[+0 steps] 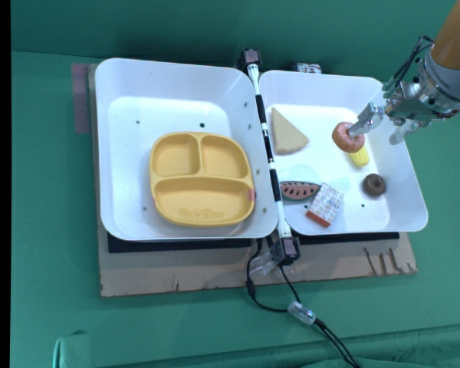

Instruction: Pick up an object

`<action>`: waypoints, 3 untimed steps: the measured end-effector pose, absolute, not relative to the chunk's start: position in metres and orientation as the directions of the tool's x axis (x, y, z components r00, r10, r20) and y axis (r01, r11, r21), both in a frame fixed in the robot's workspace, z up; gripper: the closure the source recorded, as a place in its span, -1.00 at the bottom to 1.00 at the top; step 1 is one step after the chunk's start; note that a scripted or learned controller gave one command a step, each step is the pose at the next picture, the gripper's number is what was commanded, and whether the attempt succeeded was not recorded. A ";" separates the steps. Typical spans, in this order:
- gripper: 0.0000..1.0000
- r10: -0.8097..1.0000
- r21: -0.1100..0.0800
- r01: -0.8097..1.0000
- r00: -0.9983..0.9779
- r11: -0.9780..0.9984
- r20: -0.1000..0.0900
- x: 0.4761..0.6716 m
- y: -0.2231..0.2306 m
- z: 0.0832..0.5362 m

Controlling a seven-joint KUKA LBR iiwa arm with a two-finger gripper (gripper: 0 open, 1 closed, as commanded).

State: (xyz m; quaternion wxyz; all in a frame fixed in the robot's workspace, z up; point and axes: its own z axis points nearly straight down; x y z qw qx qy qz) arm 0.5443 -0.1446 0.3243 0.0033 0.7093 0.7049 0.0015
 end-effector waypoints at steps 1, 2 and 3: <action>-1.00 1.000 0.012 1.000 0.006 -0.006 -0.006 0.552 -0.173 0.200; 1.00 1.000 0.026 1.000 0.013 -0.013 -0.011 0.554 -0.176 0.215; 1.00 1.000 0.013 1.000 0.005 -0.005 -0.005 0.521 -0.124 0.339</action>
